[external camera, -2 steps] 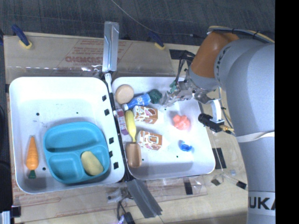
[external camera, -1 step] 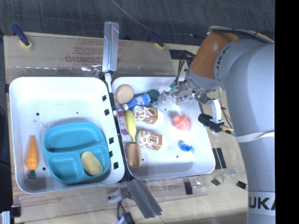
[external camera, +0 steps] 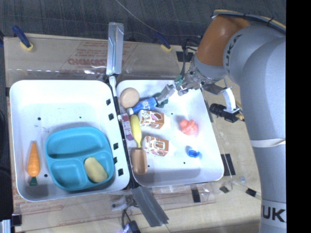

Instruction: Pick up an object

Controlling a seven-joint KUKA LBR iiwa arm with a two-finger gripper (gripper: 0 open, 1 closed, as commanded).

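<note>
The grey arm (external camera: 257, 96) reaches in from the right, its orange band (external camera: 216, 38) above the wrist, and the jaws (external camera: 165, 95) hang low over the back left part of the right bin (external camera: 209, 144); whether they are apart or together I cannot tell, as the fingers are too small and dark against what lies under them. Just under and beside the tip lies a small blue object (external camera: 146, 103), and nothing can be seen clamped between the fingers. Next to it, at the bin's back left corner, sits a round tan disc (external camera: 129, 97). Along the left wall lie a yellow banana-like piece (external camera: 135, 129) and below it a brown piece (external camera: 138, 160). Two small brown and white cartons (external camera: 151, 119) (external camera: 156, 146) lie near the middle, one behind the other. To their right rests a pink lumpy object (external camera: 188, 126), and nearer the front a small blue piece (external camera: 193, 153). The left bin (external camera: 29, 96) holds a blue divided tray (external camera: 73, 144) with a yellow potato-like piece (external camera: 95, 169) in its front right compartment, and an orange carrot (external camera: 33, 161) lies beside the tray, against the left wall. Both bins stand on the table (external camera: 73, 52).
</note>
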